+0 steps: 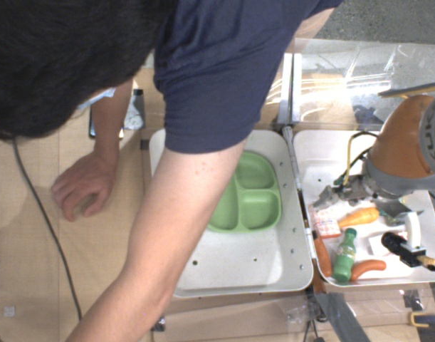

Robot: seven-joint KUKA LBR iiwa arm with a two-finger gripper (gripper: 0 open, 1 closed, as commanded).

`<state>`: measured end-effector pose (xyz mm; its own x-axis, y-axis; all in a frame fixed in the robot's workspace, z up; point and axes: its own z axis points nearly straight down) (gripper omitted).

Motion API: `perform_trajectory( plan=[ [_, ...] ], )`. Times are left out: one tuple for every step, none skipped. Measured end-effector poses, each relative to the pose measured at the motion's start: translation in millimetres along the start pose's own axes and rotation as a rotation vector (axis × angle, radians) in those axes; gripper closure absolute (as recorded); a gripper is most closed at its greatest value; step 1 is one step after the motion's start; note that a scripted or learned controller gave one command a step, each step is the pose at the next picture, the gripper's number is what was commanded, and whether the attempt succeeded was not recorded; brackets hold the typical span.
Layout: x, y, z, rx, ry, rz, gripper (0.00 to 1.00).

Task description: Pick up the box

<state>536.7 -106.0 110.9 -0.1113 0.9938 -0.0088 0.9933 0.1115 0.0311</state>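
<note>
The box (326, 224), small and white with red print, lies flat near the left wall of the right bin (310, 164). My gripper (336, 193) hangs just above and behind it, reaching in from the right under the grey wrist and orange band. Nothing shows held in the gripper, and the box rests on the bin floor.
A person's arm (196, 212) and torso lean over the left bin (235, 273), covering part of a green compartment tray (256, 201). Around the box lie an orange carrot (359, 216), a green bottle (344, 256), a red sausage (368, 268) and an orange piece (321, 251).
</note>
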Motion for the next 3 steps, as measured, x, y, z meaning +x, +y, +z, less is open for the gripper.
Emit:
perform_trajectory(
  plan=[
    [7,-10,12,0.010,0.005,0.046,0.00],
    [13,-34,19,0.028,0.008,-0.002,0.00],
    [12,-32,8,0.024,0.008,-0.002,1.00]
  ],
)
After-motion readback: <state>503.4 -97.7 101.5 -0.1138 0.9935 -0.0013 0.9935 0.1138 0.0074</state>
